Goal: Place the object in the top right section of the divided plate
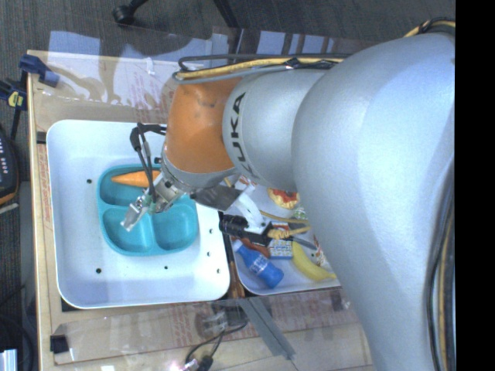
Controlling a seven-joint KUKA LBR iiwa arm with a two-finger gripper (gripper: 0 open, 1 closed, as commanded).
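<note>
A large grey robot arm (363,176) with an orange band (197,130) fills the right and centre of the view, reaching left over two shallow white bins on a wooden tabletop (116,327). In the left bin (69,269) sits a blue divided plate (174,234). A carrot (133,178) lies in the plate's upper section, its orange body pointing left, partly hidden under the arm's wrist. The hand (139,211) hangs over the middle of the plate, just below the carrot, with its pale metal fingers (131,220) reaching down and left toward the plate's lower-left section. The view is too small and blurred to tell whether the fingers are apart or together, and nothing can be seen between them. The right bin (251,284), mostly covered by the arm, holds a clutter of things: a blue bottle (259,265), a banana (309,267), and a red and yellow item (284,199) near its top.
</note>
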